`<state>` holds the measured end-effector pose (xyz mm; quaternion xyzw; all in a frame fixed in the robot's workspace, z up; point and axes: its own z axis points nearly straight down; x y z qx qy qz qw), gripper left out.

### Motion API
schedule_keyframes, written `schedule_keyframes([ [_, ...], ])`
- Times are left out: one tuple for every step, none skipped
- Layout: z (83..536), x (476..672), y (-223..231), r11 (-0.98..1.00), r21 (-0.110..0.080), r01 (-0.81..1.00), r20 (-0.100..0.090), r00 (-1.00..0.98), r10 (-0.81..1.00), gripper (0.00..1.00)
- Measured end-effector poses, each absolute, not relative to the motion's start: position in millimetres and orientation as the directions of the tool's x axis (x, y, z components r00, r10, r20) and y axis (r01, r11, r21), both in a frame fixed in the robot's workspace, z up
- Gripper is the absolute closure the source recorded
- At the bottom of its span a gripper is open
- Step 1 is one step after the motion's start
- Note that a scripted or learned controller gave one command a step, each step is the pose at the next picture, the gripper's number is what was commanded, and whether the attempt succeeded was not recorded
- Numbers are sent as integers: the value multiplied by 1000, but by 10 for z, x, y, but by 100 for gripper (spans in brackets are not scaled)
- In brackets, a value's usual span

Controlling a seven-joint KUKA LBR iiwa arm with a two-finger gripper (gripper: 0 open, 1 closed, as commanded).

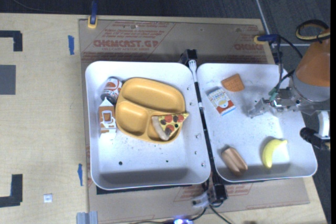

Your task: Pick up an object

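Orange-banded arm first, its gripper [257,108] low over a bare patch of the right bin [294,118]; whether it is open or clenched I cannot tell, and nothing shows in its grasp. Just left of it lies a small carton [221,100], with a cracker [233,83] beyond. Below it sit a banana [274,152] and a sausage [234,159]. Farther left, the left bin [147,165] holds a yellow plate [144,105] and a pizza slice [168,124].

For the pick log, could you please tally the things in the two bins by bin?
Left bin: 4 (yellow divided tray, pizza slice, can, small carton)
Right bin: 4 (banana, hot dog, cracker, small box)
Total: 8
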<state>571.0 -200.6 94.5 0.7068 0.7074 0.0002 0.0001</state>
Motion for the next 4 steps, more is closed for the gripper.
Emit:
schedule_keyframes([
  [894,5320,-1582,0,14,1000,-6,0,1000,0],
  [896,4855,-1669,0,16,1000,-6,0,1000,0],
  [1010,4868,-1716,-5,25,1000,-18,5,1000,100],
  [1009,4867,-1715,-5,24,1000,-18,6,1000,0],
])
